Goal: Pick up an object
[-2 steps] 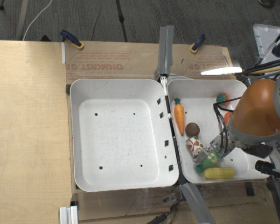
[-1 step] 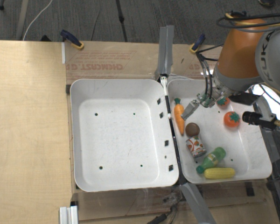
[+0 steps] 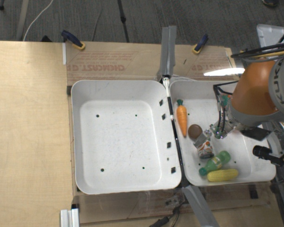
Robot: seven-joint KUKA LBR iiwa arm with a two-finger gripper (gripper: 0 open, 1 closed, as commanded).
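Note:
The right bin (image 3: 199,91) holds an orange carrot (image 3: 181,119) near its left wall, a brown round object (image 3: 195,131), a small bottle with an orange label (image 3: 205,148), a green bottle (image 3: 216,161) and a yellow corn cob (image 3: 222,175) along the front. My gripper (image 3: 216,133) hangs low in this bin, just right of the brown object and above the labelled bottle. The arm's orange band (image 3: 254,90) covers the bin's right part. Nothing shows between the fingers.
The left bin (image 3: 80,126) lies beside the right one, with black clips along the shared wall. Cardboard sits behind the bins with two clamps (image 3: 73,39) on its rear edge. A bare wooden bench top (image 3: 28,126) stretches to the left.

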